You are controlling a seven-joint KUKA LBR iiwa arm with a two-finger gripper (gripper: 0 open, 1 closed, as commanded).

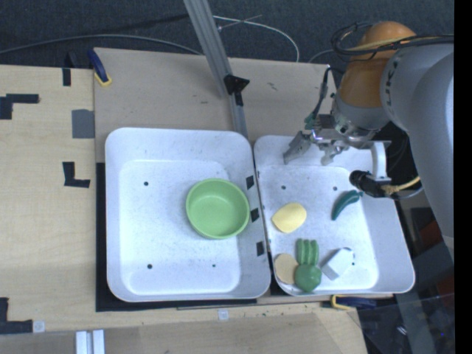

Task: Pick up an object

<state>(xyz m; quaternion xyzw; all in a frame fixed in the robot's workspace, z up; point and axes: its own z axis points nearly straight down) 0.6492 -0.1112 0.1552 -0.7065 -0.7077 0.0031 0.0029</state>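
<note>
Light wooden bench (162, 87); dark, possibly carpeted floor (88, 9); cables (251, 24) trailing.

The pale wooden worktop (162, 87) carries two shallow white bins side by side — the left bin (129, 198) and the right bin (383, 249), their inner rims touching. A grey metal pole (210, 39) slants from the far edge down toward the join between the bins, with a black clamp (234, 85) on it, and thin cables (258, 24) loop over the dark floor (88, 13) beyond the worktop. Black tape marks (70, 174) lie on the left part of the worktop — a blue and yellow clip (99, 68) sits at its far left corner.
</note>
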